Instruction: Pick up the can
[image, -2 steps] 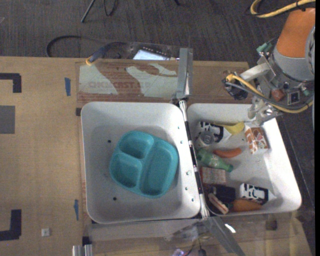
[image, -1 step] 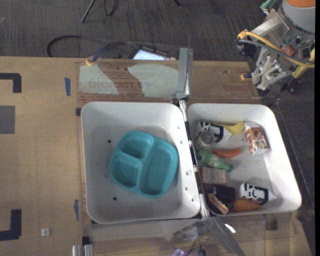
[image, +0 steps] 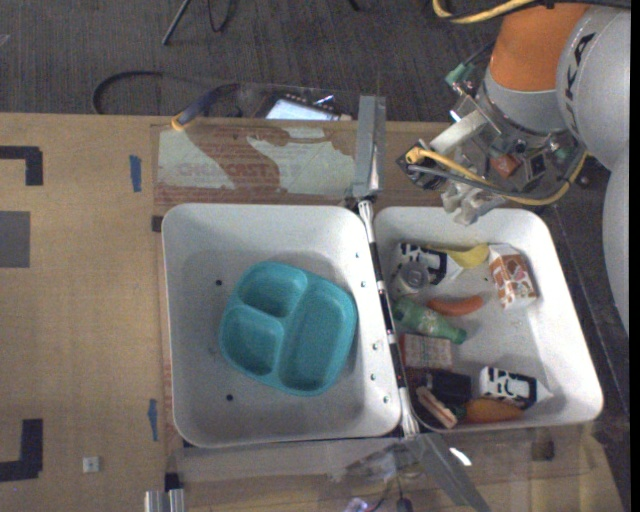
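Jaws (image: 468, 205) over right bin (image: 570, 330) back rim, state unclear; can (image: 420, 266) at left wall, crowded.

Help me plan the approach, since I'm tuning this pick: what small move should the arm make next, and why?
Probably shift the pincer toward the camera and down a little. It hovers above the far rim of the right-hand shallow white bin, while the black-and-white metal can lies on its side in that bin's far-left corner, next to the green plastic bottle.
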